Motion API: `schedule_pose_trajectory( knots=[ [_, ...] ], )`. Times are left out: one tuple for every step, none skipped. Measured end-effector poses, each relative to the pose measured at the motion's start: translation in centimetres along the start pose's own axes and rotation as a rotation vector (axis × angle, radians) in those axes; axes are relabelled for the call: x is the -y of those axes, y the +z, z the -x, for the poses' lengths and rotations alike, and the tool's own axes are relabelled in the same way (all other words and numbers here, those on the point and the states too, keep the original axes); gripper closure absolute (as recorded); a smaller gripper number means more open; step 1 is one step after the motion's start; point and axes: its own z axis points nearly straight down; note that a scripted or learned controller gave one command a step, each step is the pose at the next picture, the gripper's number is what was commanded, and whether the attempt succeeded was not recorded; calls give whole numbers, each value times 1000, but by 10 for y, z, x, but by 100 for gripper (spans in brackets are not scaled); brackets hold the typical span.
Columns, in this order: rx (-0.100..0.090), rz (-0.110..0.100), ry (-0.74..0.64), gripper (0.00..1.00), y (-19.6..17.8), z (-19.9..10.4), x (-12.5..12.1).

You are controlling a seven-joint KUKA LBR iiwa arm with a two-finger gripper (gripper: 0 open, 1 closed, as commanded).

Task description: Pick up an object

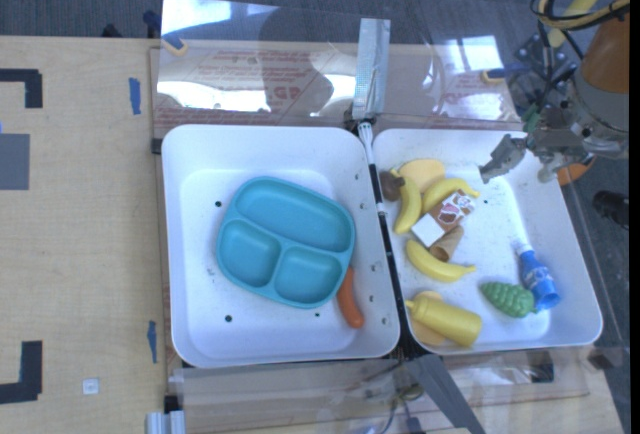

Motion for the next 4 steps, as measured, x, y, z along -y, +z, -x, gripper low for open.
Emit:
schedule_pose_trajectory(
  knots=[
    [0,0,-44,0,114,-14,-14],
    [2,7,-47,0,143,-24,-15],
    [1,10,-41,0,161,4,8],
    [2,12,37,0,161,-28,19]
  ],
)
